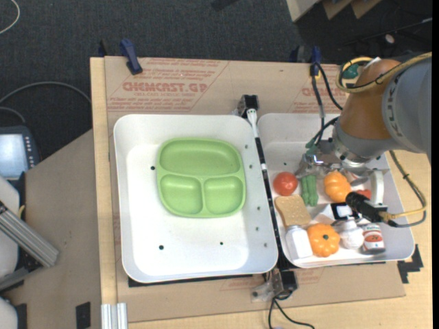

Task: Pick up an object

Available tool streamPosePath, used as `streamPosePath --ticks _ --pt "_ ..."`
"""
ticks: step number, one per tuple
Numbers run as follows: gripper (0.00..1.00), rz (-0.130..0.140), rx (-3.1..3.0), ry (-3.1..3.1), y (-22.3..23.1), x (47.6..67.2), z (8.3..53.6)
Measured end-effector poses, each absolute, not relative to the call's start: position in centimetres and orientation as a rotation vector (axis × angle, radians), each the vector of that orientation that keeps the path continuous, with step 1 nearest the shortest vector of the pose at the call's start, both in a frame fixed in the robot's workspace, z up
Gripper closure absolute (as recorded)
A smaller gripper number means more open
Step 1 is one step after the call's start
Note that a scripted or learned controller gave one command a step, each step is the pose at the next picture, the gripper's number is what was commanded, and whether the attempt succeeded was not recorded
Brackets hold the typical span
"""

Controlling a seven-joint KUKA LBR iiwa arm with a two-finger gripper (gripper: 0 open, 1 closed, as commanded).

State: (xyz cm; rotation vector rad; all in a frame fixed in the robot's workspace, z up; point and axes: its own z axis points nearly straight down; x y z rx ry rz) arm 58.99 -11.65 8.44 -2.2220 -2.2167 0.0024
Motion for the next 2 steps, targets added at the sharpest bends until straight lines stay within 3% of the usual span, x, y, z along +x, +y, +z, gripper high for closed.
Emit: streamPosePath --ticks 1,2 --pt "1.00 -0.021 -2.208 -2.239 1.5 56.6 19.1" --pt "1.00 -0.028 -2.217 -2.238 6.6 52.5 35.0"
